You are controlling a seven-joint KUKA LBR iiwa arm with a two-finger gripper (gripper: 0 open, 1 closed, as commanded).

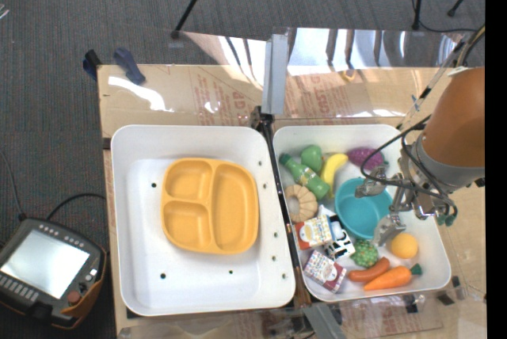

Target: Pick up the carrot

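Observation:
The carrot (389,279), orange with a green top at its right end, lies along the front wall of the right bin (440,254). A red sausage-like toy (368,272) touches it on the left. My gripper (380,210) hangs over the right part of a teal bowl (356,208), behind the carrot and well apart from it. Its fingers (388,231) look spread, with nothing held between them; the bowl lies beneath.
The right bin is crowded: an orange ball (404,245), broccoli (364,254), small cartons (324,270), a banana (335,165), a green bottle (306,173) and a purple toy (364,157). The left bin (135,155) holds a yellow divided plate (211,205).

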